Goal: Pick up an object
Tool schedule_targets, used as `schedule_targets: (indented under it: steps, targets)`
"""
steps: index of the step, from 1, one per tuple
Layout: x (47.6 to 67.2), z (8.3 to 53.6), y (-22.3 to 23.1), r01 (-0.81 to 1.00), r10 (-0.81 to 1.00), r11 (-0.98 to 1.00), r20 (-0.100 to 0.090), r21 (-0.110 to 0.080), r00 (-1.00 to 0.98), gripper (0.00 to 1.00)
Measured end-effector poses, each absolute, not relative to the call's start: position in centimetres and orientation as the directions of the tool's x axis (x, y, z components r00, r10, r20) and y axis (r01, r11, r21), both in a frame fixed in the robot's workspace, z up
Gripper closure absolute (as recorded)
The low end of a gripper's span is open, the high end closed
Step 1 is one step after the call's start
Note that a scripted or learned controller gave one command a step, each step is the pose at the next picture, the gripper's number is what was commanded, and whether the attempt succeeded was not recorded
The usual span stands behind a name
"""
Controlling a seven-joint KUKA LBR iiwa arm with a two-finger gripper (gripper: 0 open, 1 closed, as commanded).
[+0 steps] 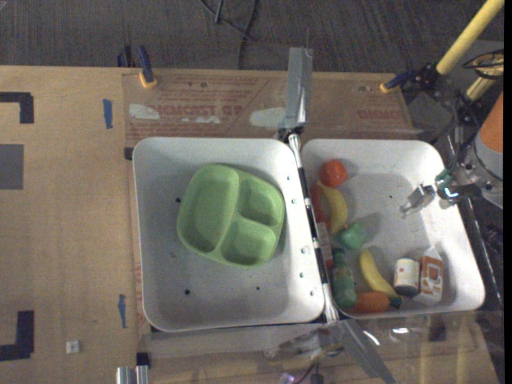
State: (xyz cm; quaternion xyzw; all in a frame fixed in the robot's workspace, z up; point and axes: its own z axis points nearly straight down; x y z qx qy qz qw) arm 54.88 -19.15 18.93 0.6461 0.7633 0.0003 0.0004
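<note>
Claw: claw (430, 190) over the right bin's (384, 160) right edge; released or clenched, cannot tell.
Objects: bananas (373, 270), tomato (334, 173), small cartons (432, 274) along that bin's left and near edges.
Left bin: green divided plate (232, 214).

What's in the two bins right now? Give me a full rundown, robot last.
divided plate: 1, green, middle of left bin
tomato: 1, red-orange, right bin, far left
bananas: 2, yellow, one below the tomato, one near front
green pieces: 2, by the divider
carrot: 1, orange, front edge
can: 1, white and red, front right
carton: 1, white and orange, beside the can
gripper: 1, grey, over right bin's right edge
</note>
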Motion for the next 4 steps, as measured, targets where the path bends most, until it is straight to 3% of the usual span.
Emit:
schedule_targets:
  steps: [1,2,3,4]
  targets:
    - [50.9,8.9,-14.6,0.911,0.911,0.413,-0.006,0.008,-0.413,0.00]
    - [60.6,15.4,-15.9,0.920,0.920,0.392,-0.004,0.004,-0.392,0.00]
    - [60.7,16.5,-15.9,0.919,0.919,0.393,-0.007,0.007,-0.393,1.00]
    - [60.7,16.5,-15.9,0.919,0.920,0.393,-0.007,0.007,-0.393,0.00]
